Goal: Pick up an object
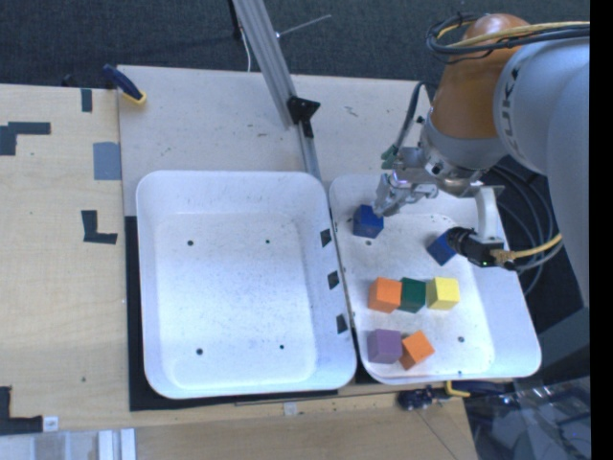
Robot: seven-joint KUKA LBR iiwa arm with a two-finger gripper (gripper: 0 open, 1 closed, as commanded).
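Pale wood covers the desk, marked with a few dark tape patches on its left part, and dark carpet lies beyond its far edge. Two shallow white bins sit side by side on a black mat: the left bin is speckled with small dark dots, and the right bin holds all the blocks. A grey metal bar slants down from the far side and ends at the gap between the bins. A small blue and yellow item lies on the far left corner of the light board.

The grey arm with its orange band reaches in from the right, and black and yellow cables loop around it. Its gripper hangs over the far part of the right bin, just above and touching or nearly touching a blue block. Whether the fingers are spread or closed, and whether they have the block, cannot be told.

A second blue block lies to the right. Nearer, an orange block, a green block and a yellow block sit in a touching row. Nearest lie a purple block and a smaller orange block side by side.
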